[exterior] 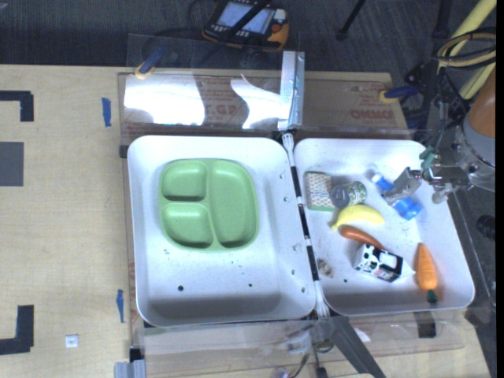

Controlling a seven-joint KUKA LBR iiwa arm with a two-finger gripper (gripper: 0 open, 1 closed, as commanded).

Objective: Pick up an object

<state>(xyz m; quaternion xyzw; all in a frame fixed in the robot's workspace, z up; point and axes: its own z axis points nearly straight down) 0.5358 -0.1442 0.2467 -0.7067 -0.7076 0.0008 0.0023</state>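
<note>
Tool (409,181) hangs over your right bin (461,246); whether it grips anything, you cannot tell. Blue object (405,207) sits just below it, nearest; banana (359,216) lies farther left.

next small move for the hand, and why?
Probably lower onto the blue object. The hand sits over the right bin near its upper right, right beside that object, with nothing visible in it. The banana and carrot lie farther away, so blue looks like the shortest try.
</note>
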